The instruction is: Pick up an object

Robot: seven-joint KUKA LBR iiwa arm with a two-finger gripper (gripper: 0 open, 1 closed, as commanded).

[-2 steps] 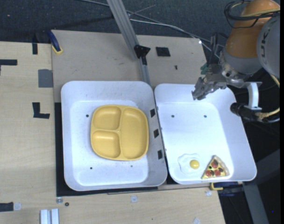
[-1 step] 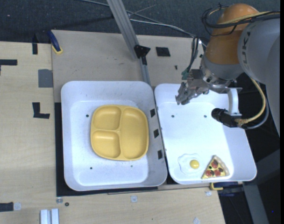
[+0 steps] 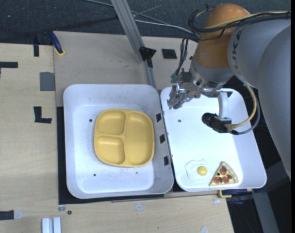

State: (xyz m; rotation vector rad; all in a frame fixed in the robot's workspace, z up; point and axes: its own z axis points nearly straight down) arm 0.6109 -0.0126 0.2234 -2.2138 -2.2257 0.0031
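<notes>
Camera view shows the gripper [image 3: 177,100] over the right bin's [image 3: 244,130] far left corner; whether its jaws are apart cannot be told. A fried egg [image 3: 198,170] and pizza slice [image 3: 223,174] lie near the front edge; the left bin [image 3: 77,130] holds a yellow divided plate [image 3: 123,137].

Tan wooden bench [image 3: 104,57], two white bins side by side, left bin [image 3: 72,130], right bin [image 3: 244,144]
</notes>
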